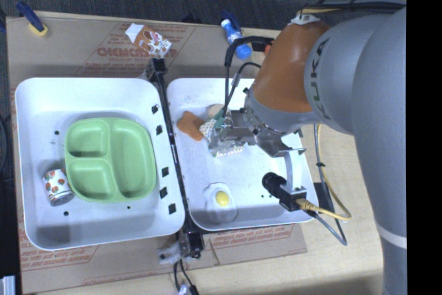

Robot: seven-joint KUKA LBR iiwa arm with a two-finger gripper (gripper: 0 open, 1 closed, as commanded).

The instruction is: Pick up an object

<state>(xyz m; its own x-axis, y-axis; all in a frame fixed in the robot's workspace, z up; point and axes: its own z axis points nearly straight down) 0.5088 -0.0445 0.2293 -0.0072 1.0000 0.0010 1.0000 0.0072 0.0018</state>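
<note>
Likely target, an orange lump [188,124], lies on the floor of the right bin [273,214], not lifted; pick not yet done. Hand [224,138] low just beside it over crumpled bits; grip state cannot be told. Fried egg [220,197] near front; left bin [34,148] holds green tray [110,159] and cup [56,186], well apart.

Arm [324,72] from right, end effector [224,138] low.

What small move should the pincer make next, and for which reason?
Probably a short descent, straight down. The pincer hangs over the right bin, above a cluster of items: an orange piece and a patterned item. Whether it already touches them I cannot tell.
</note>
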